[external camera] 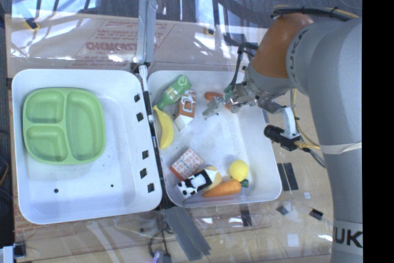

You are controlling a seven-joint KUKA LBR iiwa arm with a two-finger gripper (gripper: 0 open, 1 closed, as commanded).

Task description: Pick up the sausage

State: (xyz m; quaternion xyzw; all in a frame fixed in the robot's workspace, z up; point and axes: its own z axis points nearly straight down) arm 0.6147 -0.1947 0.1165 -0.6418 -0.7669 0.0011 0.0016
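The sausage (pixel 213 95) is a small reddish-brown piece lying near the back wall of the right bin (pixel 258 151). My gripper (pixel 223 104) hangs low over the bin floor just to the right of and in front of the sausage, close to it or touching it. The wrist hides the gripper's right side, and a small red patch shows beside its tip. The grey arm with its orange band (pixel 280 46) reaches in from the right.
In the right bin lie a green bottle (pixel 173 90), an orange-and-white carton (pixel 186 105), a banana (pixel 164 127), a small red box (pixel 186 164), a cow toy (pixel 198 182), a lemon (pixel 239 169) and a carrot (pixel 223 189). The left bin holds a green divided plate (pixel 63 125).
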